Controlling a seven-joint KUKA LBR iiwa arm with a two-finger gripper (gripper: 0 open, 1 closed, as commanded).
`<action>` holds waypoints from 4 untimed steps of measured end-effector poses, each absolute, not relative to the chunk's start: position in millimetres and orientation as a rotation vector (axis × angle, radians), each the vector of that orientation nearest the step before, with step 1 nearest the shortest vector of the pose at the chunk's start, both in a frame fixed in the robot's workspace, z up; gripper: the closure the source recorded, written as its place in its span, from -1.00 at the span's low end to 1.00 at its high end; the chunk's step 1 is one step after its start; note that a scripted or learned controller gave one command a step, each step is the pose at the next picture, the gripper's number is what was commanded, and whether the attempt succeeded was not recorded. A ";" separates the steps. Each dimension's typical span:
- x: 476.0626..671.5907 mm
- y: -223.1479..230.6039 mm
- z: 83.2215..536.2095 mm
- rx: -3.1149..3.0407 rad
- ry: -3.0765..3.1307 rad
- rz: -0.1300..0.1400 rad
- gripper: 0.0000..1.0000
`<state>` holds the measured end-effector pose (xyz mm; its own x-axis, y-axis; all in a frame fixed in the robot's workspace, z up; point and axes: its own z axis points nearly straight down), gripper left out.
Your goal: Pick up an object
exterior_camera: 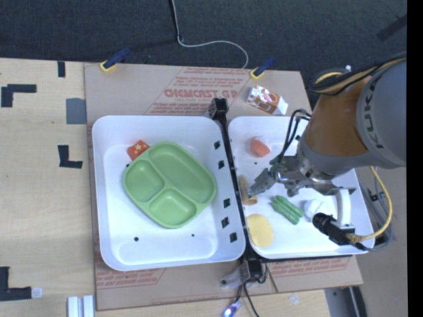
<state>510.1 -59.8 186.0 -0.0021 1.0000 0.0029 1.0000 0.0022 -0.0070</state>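
I'm holding the gripper [264, 182] low in the right bin [291, 244], w/ fingers apart and nothing between them, prob. lining up a grab. Using the green bean pods [286, 209] as ref: they're lying just right of and below the fingertips, ridged, slim. A smooth yellow rounded piece [260, 230] is sitting left-below them; a soft orange-pink lump [260, 147] well above.

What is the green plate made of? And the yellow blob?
The green plate looks like plastic: one even colour, smooth moulded compartments, a soft matte sheen. The yellow blob in the right bin is probably plastic or rubber toy food, smooth and evenly coloured, though its material is hard to tell from here.
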 end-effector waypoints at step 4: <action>526.7 36.1 324.4 -2.205 -2.232 0.000 1.00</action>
<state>526.7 36.1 324.4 -0.0121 0.9999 0.0028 0.9999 0.0121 -0.0025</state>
